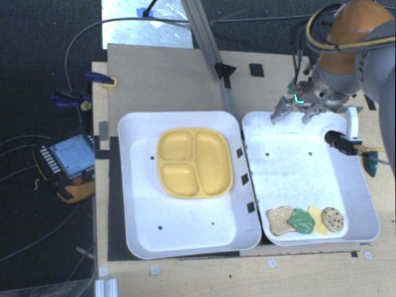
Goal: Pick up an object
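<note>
Clamps [79, 91]: blue and yellow, lying at the far left edge of the bench.
Box [68, 166]: a small blue and orange device with wires, on the dark floor just off the left edge of the bench.
Left bin [139, 228]: white and shallow, on the left half of the bench.
Plate [195, 163]: yellow, with three parts, lying flat in the far middle of the left bin. Nothing is on it.
Pole [204, 36]: a grey bar that slants down from the top to the far edge between the two bins.
Right bin [297, 166]: white, right beside the left bin, touching it along the middle.
Toast [280, 220]: a tan toy slice at the near edge of the right bin.
Leaf [302, 221]: a green toy piece just right of the toast, touching it.
Cheese [318, 220]: a yellow slice tucked under the leaf and the cookie.
Cookie [333, 218]: round with dark dots, close to the near right corner of the right bin.
Gripper [294, 112]: over the far edge of the right bin, well apart from the food. Its two fingers are spread apart, and nothing is between them.
Arm [356, 36]: grey and orange, at the far right corner.
</note>
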